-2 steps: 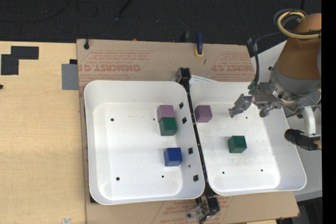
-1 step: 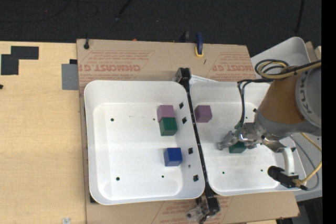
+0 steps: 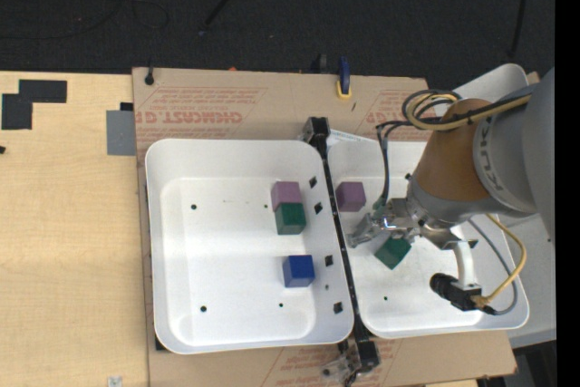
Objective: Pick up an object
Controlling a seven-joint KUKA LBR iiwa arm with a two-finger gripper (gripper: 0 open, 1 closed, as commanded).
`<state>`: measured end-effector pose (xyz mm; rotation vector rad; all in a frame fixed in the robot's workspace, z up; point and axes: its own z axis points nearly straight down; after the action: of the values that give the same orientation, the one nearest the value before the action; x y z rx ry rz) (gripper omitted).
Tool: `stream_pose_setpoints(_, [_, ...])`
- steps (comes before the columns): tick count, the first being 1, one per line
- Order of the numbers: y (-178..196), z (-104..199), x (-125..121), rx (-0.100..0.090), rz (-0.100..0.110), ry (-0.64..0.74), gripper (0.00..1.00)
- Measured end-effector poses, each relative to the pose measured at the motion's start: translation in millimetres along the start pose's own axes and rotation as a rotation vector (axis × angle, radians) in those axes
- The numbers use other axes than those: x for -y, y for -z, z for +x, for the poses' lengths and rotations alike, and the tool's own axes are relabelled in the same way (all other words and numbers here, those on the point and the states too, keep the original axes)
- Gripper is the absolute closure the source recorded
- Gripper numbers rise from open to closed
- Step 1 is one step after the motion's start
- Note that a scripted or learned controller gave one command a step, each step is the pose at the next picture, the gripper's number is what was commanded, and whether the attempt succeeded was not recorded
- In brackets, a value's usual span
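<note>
Nearest the camera, the grey arm [image 3: 507, 149] with its orange band is seen reaching in from the right above the right bin [image 3: 507, 322]. Next in size, the left bin [image 3: 172, 304] is set beside the right one, the two being divided by a black strip along their shared edge. Within the left bin, a purple block [image 3: 285, 193] is found touching a green block [image 3: 290, 217], and a blue block [image 3: 298, 270] is placed nearer the front, apart from them. In the right bin, a second purple block [image 3: 351, 195] is seen close to the dividing edge. The gripper [image 3: 390, 236] is positioned directly over a dark green block [image 3: 393, 253], which is tilted and appears to be clasped between its fingers.
</note>
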<state>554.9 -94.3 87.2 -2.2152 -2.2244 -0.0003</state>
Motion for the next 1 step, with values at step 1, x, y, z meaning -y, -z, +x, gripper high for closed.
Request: stream_pose_setpoints(1, [9.6, -3.5, 1.7, 0.001, 0.004, -0.008, 1.00])
